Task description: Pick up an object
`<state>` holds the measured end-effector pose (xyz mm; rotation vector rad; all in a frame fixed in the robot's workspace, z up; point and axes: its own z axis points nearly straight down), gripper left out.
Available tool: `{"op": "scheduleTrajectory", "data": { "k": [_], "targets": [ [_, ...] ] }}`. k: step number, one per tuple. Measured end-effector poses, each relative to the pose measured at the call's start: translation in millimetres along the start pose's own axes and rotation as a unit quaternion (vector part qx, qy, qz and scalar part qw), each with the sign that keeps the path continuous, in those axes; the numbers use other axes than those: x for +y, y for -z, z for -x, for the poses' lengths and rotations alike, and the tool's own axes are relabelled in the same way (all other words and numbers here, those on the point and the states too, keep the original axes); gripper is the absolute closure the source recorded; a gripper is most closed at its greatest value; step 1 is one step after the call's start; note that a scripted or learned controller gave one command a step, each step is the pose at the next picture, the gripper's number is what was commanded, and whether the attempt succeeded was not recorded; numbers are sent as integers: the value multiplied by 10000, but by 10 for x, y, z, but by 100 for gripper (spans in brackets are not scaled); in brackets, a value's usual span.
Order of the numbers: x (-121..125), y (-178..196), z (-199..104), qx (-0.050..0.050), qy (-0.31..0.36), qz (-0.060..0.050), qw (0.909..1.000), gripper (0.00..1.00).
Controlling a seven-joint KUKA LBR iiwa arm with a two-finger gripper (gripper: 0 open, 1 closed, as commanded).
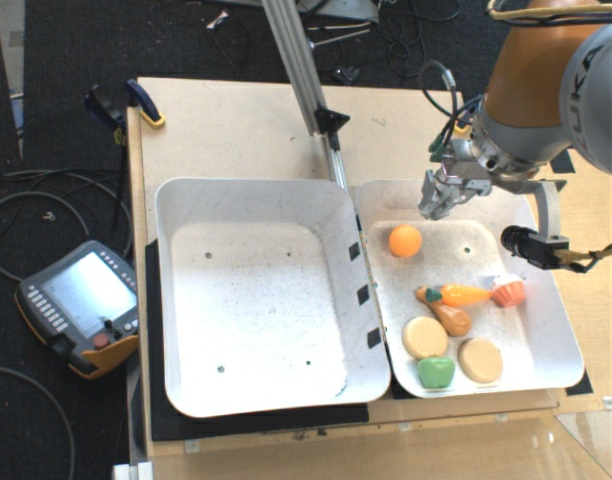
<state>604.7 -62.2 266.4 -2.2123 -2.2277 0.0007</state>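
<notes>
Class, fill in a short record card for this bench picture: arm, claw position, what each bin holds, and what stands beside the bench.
arm: grey KUKA arm with orange band, reaching in from the right
claw: claw above the far edge of the right shallow white bin, nothing visibly held
right bin contents: round orange ball, orange toy carrot, two round beige discs, green rounded toy
left bin: left shallow white bin
beside bench: grey handheld control pendant on the floor, left
</notes>
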Motion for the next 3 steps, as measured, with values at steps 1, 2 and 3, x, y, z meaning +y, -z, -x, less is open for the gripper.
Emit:
{"op": "scheduleTrajectory", "data": {
  "k": [1,2,3],
  "targets": [
    [-89,13,-504,4,5,1,10000,100],
    [-216,-137,-951,-1,2,-7,10000,100],
    [-210,-327,-1456,1,4,-9,10000,100]
  ]
}}
